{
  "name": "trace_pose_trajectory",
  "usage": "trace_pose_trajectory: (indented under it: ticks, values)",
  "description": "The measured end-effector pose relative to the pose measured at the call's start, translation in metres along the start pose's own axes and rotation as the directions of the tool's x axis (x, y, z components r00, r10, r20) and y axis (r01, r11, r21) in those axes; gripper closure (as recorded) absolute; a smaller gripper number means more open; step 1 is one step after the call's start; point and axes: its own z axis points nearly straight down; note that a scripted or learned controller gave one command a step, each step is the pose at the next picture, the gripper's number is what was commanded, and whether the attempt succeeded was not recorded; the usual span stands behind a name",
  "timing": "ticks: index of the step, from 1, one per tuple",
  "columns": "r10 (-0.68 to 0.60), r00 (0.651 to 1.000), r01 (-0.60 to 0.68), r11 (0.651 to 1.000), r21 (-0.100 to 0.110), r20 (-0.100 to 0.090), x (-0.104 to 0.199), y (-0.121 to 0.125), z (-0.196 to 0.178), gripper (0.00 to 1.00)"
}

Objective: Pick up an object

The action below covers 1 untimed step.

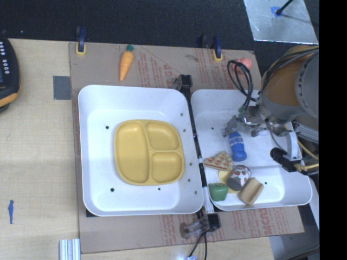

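My gripper (pixel 236 127) hangs over the right bin (pixel 211 107), its metal fingers pointing left and down just above the cap end of a small blue bottle (pixel 237 147) lying in the bin. Nothing shows between the fingers, which look spread apart. Below the bottle lie a waffle-like wedge (pixel 219 161), a green block (pixel 218 191), a round speckled toy (pixel 241 173) and a tan cylinder (pixel 250 191), clustered near the bin's front edge.
The left bin (pixel 97 107) holds a yellow divided plate (pixel 149 151). A toy carrot (pixel 126 63) lies on the cardboard behind the bins. Black cable (pixel 241 77) loops off the arm above the right bin. A dark device (pixel 8 72) sits at the far left.
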Motion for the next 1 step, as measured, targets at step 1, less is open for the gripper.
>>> trace_pose_trajectory:
  ticks: [1]
  values:
    - [-0.001,1.000,0.001,1.000,0.006,-0.001,-0.0008,-0.0024,-0.0102,1.00]
